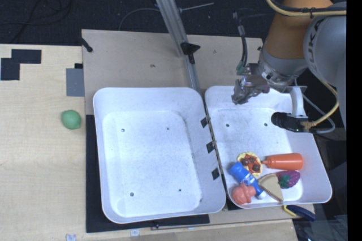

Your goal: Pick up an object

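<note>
Tool above right bin

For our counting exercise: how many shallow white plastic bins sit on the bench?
2. One shallow white plastic bin sits on the left; the other sits on the right, touching it, holding small toys in its near corner.

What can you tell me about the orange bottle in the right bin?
The orange bottle looks like smooth plastic, with a narrower red cap end pointing left. It lies on its side near the front of the right bin, above a purple toy, with a yellow and red toy at its cap end.
</note>
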Motion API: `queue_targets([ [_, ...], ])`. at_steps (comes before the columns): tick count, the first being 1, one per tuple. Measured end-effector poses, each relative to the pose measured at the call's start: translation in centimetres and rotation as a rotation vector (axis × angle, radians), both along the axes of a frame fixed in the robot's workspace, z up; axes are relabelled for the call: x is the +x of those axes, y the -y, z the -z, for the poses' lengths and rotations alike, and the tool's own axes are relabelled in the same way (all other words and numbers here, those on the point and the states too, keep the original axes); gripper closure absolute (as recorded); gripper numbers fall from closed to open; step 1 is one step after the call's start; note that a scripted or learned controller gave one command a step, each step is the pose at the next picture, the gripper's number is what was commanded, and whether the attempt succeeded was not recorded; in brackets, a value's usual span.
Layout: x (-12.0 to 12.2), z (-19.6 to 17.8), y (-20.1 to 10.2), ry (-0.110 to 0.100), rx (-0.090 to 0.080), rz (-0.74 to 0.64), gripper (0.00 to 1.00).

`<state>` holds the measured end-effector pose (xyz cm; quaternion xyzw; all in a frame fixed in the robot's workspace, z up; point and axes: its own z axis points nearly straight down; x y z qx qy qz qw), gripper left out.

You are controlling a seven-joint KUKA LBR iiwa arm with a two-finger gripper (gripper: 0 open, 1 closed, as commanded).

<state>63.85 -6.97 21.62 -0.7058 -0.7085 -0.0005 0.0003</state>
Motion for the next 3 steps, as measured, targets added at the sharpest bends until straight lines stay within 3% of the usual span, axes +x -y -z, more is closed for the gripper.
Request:
queue_targets([
  [3, -4.7, 0.0, -15.6, 0.0, -0.001, 0.001, 1.0],
])
